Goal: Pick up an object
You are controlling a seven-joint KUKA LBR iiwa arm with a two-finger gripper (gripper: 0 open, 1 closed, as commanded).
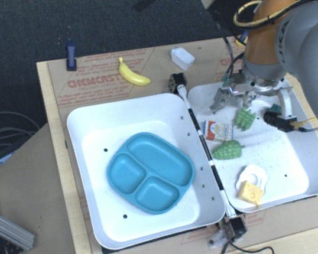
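The right bin [309,171] holds several small objects. A light green knobbly toy [244,119] lies near its back. In front of that lie a red and white carton [218,130] and a darker green bumpy piece [227,151]. A yellow wedge [250,192] rests against a white round piece [255,175] near the front. My gripper [232,98] hangs over the back of this bin, just behind the light green toy. Its fingers are spread open with nothing between them.
A blue divided plate [149,171] lies in the left bin [88,134]. Behind the bins, on the cardboard, are a yellow banana [132,74], a white block [183,58] and a small blue object [70,55]. The arm's bulk covers the right bin's far right corner.
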